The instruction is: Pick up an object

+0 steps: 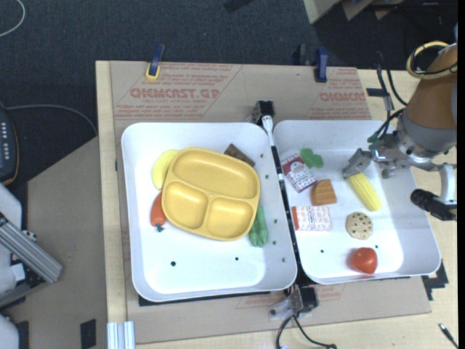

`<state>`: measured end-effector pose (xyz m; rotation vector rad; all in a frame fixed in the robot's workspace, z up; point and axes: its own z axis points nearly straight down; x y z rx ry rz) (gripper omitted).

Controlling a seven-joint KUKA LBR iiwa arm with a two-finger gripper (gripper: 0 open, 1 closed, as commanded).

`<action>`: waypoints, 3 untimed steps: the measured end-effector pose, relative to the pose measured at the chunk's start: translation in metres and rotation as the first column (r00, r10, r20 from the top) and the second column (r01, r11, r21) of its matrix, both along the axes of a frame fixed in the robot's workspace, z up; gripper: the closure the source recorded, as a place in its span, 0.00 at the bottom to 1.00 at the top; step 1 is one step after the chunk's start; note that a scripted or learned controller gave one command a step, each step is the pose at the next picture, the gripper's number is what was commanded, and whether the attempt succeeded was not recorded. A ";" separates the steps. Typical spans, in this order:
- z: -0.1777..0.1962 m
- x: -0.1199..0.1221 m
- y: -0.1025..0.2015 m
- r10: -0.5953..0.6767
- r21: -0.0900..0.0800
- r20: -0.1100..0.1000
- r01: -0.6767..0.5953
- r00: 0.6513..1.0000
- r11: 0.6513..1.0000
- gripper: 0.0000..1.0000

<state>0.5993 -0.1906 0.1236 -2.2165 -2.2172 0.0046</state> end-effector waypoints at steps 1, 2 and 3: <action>-0.041 0.000 0.001 0.000 -0.001 0.003 0.000 1.000 1.000 0.00; -0.028 0.001 0.001 0.000 -0.003 0.008 0.000 1.000 1.000 1.00; 0.027 0.009 0.008 0.001 -0.005 0.012 -0.001 1.000 1.000 1.00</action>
